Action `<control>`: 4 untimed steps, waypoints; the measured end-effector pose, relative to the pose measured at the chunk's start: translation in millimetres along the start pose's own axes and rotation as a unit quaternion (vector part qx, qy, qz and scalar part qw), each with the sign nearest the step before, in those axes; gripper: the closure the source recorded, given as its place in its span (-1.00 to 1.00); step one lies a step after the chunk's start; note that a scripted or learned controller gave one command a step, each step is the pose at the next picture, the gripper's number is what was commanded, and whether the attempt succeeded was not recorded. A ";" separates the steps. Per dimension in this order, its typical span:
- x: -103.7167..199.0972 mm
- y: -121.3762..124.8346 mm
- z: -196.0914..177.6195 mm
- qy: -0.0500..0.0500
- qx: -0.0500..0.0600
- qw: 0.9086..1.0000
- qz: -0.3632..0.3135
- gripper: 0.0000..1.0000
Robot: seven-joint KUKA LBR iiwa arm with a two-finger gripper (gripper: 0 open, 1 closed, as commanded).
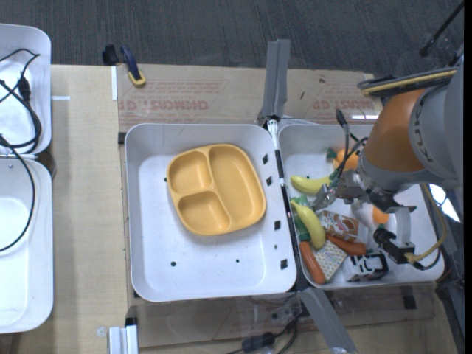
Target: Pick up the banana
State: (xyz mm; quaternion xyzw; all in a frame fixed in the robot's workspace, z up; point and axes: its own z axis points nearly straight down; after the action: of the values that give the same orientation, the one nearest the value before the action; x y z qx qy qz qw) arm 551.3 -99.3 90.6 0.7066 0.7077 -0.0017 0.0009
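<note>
At centre right, the grey two-finger gripper [330, 195] hangs beside a curved yellow banana [310, 185] in the right white bin [295, 142]. Whether it is open, I cannot tell. Red lettering on the upper cardboard sheet [199, 94] is unreadable.

I make out red printing on the cardboard sheet [221, 94] behind the bins; it runs reversed from my angle and looks like "CHMCMS, GT", though I can't be sure of the letters. A second red print at the right is too faint to read.
</note>
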 end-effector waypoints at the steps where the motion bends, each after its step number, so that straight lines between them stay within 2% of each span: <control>1: -1.6 38.7 0.9 0.001 0.002 0.997 0.075 -1.00; 2: -1.9 38.8 -6.6 0.000 0.003 0.997 0.074 1.00; 3: -1.8 38.7 -6.5 0.000 0.003 0.997 0.074 -1.00; 4: -2.5 38.8 -14.0 0.000 0.005 0.997 0.073 1.00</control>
State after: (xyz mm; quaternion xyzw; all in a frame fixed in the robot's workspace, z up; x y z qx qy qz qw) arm 590.1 -101.7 104.6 0.7563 0.6542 -0.0052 -0.0021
